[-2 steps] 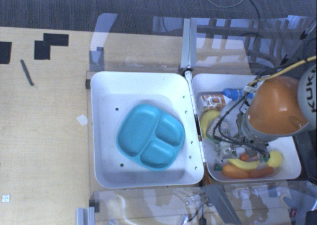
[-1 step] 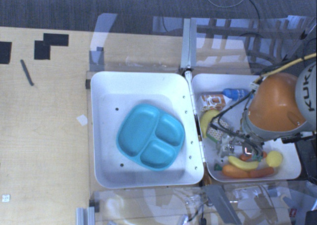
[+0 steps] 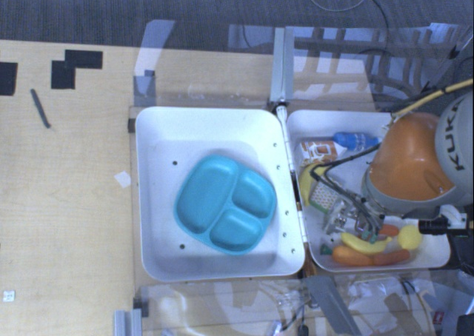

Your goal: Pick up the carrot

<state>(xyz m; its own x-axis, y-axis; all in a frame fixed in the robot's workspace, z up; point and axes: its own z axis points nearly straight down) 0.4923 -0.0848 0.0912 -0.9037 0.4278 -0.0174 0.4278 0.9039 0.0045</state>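
Aiming for the carrot (image 3: 364, 257), lying flat in the right bin (image 3: 443, 257). Hanging the gripper (image 3: 354, 220) just behind the carrot, with no telling whether spread or closed. Probably needing a descent centred across the carrot's length, squarely gripping its thick middle. Crowding in: banana (image 3: 364, 243) touching the carrot's far side, lemon (image 3: 409, 237) just beyond the carrot's right end, blue bottle (image 3: 355, 140) and packet (image 3: 320, 151) well behind the carrot. Risking catching the banana instead.
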